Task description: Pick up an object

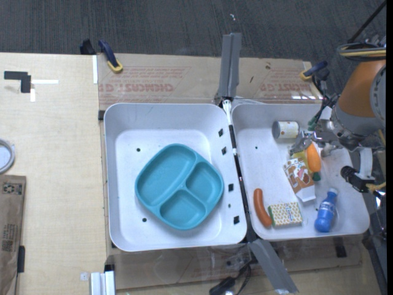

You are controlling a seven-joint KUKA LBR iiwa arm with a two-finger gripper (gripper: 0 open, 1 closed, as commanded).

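In the right bin (245, 125), near its far right corner, the tool (305, 142) hangs low over the toys. A carrot (314, 158) lies just beside the tool, touching it or almost touching it. The carrot is orange with a green end, and it rests on top of a small snack pack (299, 176). I cannot tell if the tool is spread or pressed together, because it looks small and blurry here. Nothing can be seen pinched in it.

A little white can (285, 129) lies on its side near the far edge of the right bin, just left of the tool. A red sausage (262, 207) lies near the front edge, by the wall between the two bins. A small yellow box (286, 214) sits right next to the sausage. A blue bottle (326, 211) lies near the front right corner.

The left bin (116, 165) holds a blue plate (178, 186) with three parts. The plate sits in the middle of that bin, turned a bit. Both bins sit side by side on the worktop (49, 134), toward its right end.
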